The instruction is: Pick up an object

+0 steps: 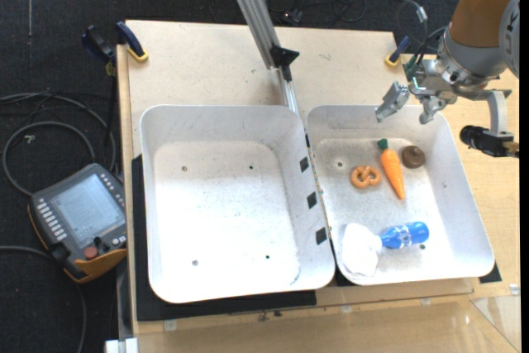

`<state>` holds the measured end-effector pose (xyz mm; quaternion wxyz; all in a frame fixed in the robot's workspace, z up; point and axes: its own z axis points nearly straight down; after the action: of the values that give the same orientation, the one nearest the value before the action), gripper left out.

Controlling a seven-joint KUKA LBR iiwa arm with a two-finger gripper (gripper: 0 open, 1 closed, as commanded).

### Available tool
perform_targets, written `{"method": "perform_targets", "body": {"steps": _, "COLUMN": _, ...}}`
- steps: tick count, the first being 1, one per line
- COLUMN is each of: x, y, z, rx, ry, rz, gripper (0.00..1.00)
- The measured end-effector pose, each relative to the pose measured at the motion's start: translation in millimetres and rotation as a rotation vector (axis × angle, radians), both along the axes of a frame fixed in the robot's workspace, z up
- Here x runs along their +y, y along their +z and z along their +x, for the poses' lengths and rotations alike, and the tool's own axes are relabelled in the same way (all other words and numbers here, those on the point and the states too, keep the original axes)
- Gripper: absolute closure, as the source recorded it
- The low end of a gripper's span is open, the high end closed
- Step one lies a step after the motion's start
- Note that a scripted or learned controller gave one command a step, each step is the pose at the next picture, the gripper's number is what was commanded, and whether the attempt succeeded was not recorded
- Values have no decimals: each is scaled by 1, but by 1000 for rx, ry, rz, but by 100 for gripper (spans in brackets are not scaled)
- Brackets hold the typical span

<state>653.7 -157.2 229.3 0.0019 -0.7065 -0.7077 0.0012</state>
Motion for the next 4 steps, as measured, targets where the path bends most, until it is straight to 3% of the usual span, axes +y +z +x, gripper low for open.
{"method": "perform_targets", "body": {"steps": 1, "x": 0, "y": 3, "z": 0, "rx": -3, "ry": 2, "rz": -1, "gripper": 0}}
{"method": "perform_targets", "body": {"steps": 3, "x": 12, "y": -97, "z": -17, "rx": 1, "ry": -2, "rz": 0, "gripper": 0}}
{"method": "perform_targets", "body": {"steps": 4, "x": 8, "y": -114, "z": -11, "rx": -24, "ry": -3, "rz": -10, "gripper": 0}}
